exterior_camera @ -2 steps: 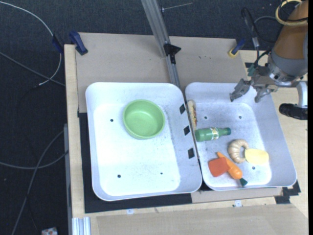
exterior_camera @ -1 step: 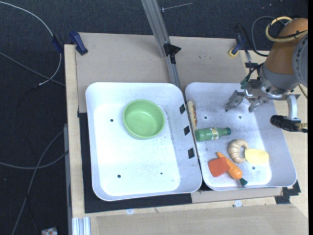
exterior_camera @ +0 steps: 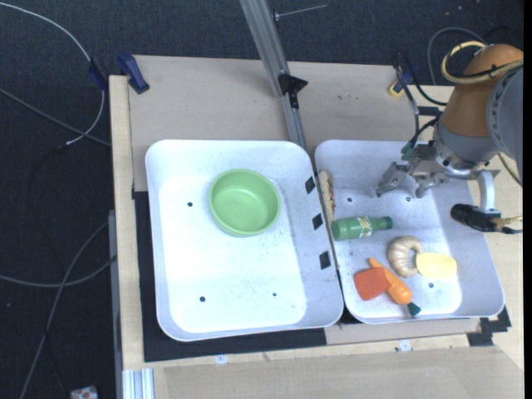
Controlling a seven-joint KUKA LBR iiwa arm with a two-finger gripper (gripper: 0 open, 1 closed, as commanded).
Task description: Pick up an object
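My gripper [exterior_camera: 406,184] hovers over the back of the right bin [exterior_camera: 357,160], its two grey fingers [exterior_camera: 387,180] spread open with nothing between them. In front of it and a little to the left, a green bottle [exterior_camera: 361,227] lies on its side. Nearer the front are a beige ring-shaped toy [exterior_camera: 405,254], a yellow piece [exterior_camera: 437,265], a red piece [exterior_camera: 371,283] and an orange carrot [exterior_camera: 399,290]. A tan stick-like object [exterior_camera: 327,194] lies along the right bin's left wall.
A green bowl [exterior_camera: 243,202] sits in the back half of the left bin [exterior_camera: 233,306]. A metal pole [exterior_camera: 270,40] slants up from between the bins. A black cable end [exterior_camera: 470,216] hangs over the right bin's right side.
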